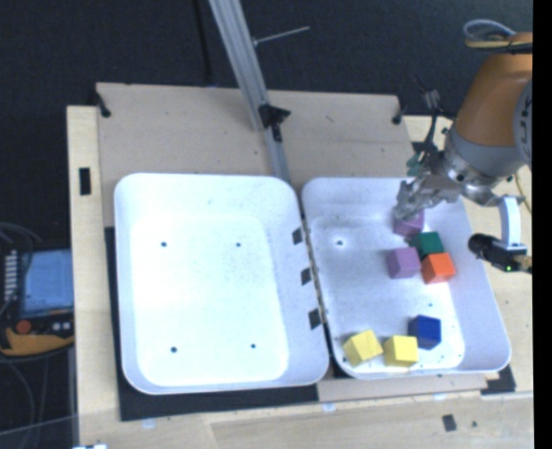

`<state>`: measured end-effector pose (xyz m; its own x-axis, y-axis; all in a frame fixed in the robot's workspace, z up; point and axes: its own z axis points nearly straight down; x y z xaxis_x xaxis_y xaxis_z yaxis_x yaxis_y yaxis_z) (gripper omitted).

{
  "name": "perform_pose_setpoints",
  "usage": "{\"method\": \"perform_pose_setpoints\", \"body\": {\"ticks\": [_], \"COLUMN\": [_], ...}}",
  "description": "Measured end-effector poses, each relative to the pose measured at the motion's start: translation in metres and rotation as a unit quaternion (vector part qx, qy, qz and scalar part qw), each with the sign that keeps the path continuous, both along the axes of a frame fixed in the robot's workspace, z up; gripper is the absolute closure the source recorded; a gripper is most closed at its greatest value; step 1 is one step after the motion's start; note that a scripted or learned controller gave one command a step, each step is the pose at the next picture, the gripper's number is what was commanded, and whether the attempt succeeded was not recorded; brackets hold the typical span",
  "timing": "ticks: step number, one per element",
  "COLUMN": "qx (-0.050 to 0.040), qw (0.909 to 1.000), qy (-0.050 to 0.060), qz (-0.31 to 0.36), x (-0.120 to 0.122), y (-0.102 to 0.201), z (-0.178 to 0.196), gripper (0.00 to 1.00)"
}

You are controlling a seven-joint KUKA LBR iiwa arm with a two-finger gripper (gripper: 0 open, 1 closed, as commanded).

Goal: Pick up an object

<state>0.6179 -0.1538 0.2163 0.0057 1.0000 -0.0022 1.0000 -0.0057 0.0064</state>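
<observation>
In the right bin [351,288] lie several small blocks. My gripper [412,202] hangs low over the bin's upper right part, directly above a pale purple block [408,224] that it partly hides. Whether it touches that block I cannot tell. Just below it sit a green block [431,243], an orange block [438,268] and a second purple block [402,262]. Near the bin's front edge are a blue block [426,330] and two yellow blocks [362,347] [401,350].
The left bin [201,279] is beside the right one, with clips along the shared rim. A slanted metal rail [243,54] rises from behind the bins. A blue box with cables [47,283] sits off the bench at the left.
</observation>
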Motion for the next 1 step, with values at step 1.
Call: {"method": "perform_pose_setpoints", "body": {"ticks": [1], "qx": [0.0001], "qw": [1.0], "qy": [0.0], "qz": [0.004], "x": [0.0012], "y": [-0.0017], "z": [0.0374], "gripper": [1.0]}}
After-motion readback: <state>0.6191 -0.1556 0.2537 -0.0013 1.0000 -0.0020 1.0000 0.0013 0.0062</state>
